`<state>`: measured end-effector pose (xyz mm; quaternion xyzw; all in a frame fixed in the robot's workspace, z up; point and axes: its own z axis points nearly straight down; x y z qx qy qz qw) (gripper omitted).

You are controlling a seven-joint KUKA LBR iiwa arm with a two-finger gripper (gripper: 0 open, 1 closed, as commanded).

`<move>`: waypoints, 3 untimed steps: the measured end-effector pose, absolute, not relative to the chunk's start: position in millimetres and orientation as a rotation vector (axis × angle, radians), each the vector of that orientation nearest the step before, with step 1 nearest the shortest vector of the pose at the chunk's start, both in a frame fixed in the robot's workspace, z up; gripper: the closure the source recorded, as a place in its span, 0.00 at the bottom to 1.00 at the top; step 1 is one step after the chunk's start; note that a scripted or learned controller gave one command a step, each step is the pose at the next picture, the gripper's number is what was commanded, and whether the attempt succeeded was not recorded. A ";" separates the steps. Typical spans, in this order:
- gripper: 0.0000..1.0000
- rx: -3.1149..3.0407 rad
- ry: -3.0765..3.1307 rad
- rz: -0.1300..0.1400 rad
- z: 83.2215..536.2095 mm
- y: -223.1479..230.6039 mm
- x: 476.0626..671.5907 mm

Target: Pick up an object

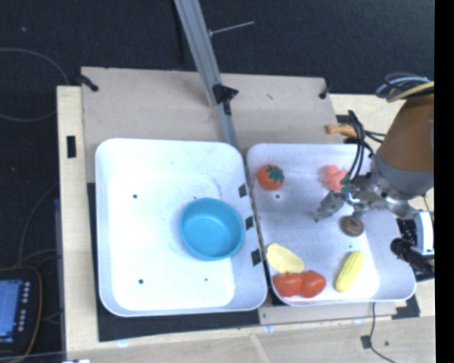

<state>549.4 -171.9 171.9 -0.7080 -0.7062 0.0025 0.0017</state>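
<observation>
Apparently our gripper (334,205) hung with fingers spread and nothing between them in the right bin (306,169), the small brown object (352,226) lying just beside it, toward the near edge.

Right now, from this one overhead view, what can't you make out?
- tool: small and blurred in the camera view; whether it is open or shut is unclear.
- brown object: small, right under the wrist; identity and any contact with the tool unclear.
- pink object: partly behind cables, shape unclear.
- arm: cut off by the right edge.
- tablet: cut by the left edge, display unreadable.
</observation>
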 end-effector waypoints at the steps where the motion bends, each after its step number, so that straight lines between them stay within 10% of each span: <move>1: 0.00 -2.221 -2.218 0.007 127.7 -176.2 547.7; 2: 1.00 -2.233 -2.221 -0.007 143.7 -176.9 550.7; 3: 1.00 -2.226 -2.224 -0.008 196.2 -174.4 543.9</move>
